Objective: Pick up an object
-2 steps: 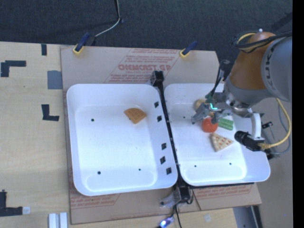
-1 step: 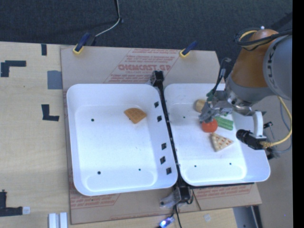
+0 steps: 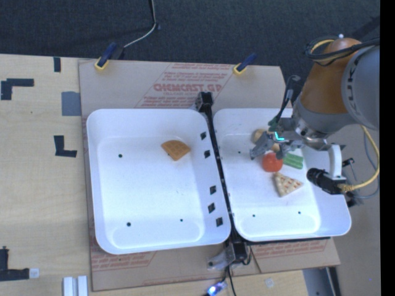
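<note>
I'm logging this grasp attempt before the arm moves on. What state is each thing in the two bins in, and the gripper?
Tan cracker: lying flat, alone in the left bin.
Red ball: in the right bin, just below the gripper.
Green block: beside the ball, partly under the arm.
Waffle wedge: lying flat, free.
Gripper: low over the ball, grasp unclear.

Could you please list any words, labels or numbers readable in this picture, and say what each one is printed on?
"CHEMCAST GP": red print, seen upside down, on the brown cardboard sheet under the two shallow white bins.
Smaller red lines above and below that name: too blurred to read.
Black shapes on the pale wooden bench top at left: plain marks, not letters.
</note>
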Controlling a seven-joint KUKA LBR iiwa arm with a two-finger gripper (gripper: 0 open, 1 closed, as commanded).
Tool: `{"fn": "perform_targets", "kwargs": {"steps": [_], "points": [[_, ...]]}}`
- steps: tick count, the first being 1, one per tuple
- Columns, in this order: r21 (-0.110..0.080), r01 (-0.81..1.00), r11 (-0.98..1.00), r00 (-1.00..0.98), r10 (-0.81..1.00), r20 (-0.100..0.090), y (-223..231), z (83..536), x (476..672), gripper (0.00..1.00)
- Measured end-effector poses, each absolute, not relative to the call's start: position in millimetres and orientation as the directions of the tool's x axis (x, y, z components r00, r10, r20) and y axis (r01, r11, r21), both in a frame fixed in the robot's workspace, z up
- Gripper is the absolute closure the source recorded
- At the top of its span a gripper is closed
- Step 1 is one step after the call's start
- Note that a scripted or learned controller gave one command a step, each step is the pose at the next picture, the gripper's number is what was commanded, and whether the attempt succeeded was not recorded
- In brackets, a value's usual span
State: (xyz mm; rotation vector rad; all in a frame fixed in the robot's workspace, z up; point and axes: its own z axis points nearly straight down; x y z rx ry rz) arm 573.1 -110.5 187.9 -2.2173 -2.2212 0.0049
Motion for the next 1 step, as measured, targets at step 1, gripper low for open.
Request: {"fn": "perform_targets", "kwargs": {"steps": [1], "points": [[-0.005,1.000,0.002,-0.002,1.000,0.000,-110.2,197.7,573.2,1.00]]}}
